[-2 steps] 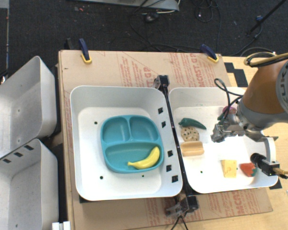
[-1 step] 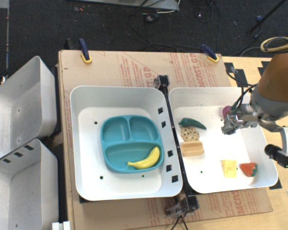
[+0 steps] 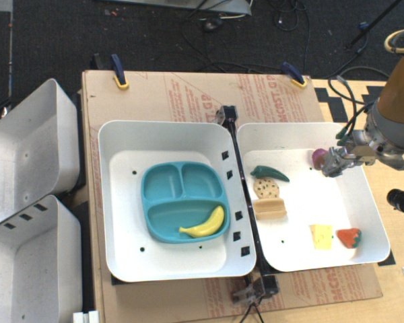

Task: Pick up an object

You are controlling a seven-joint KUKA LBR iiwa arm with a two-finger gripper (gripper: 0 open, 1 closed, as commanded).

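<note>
The right bin [image 3: 363,187] holds several small items. A purple round piece [image 3: 319,157] lies near its back right. A green pepper [image 3: 270,173], a speckled cookie [image 3: 266,189] and a tan block [image 3: 269,209] sit along its left side. A yellow square [image 3: 321,236] and a red piece [image 3: 349,237] lie near the front right. My gripper [image 3: 334,164] hangs low over the bin's right side, just right of the purple piece and close against it. Nothing shows lifted off the bin floor.
The left bin [image 3: 121,200] carries a teal divided plate [image 3: 182,190] with a yellow banana [image 3: 205,223] in its front compartment. A black divider [image 3: 240,194] runs between the bins. Spare white bins [image 3: 27,153] stand off the bench at the left.
</note>
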